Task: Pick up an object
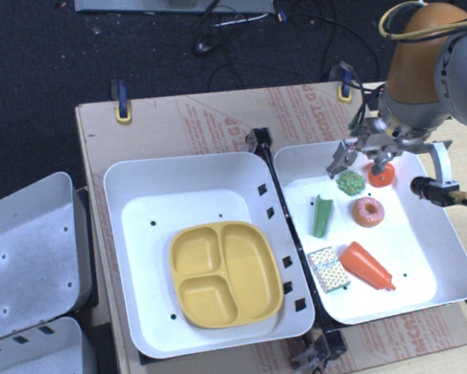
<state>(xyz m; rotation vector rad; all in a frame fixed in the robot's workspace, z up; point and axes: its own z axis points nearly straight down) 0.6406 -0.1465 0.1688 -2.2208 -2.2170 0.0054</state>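
Cardboard-topped bench (209, 118) on dark floor w/ cables; gripper (363, 159) over right bin (445, 275), grip state unclear.

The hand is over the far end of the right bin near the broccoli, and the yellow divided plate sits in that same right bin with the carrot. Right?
Not quite. The camera view shows the yellow divided plate alone in the left bin, not the right one. The rest holds: the hand is over the far end of the right bin near the broccoli, and the carrot lies in that right bin.
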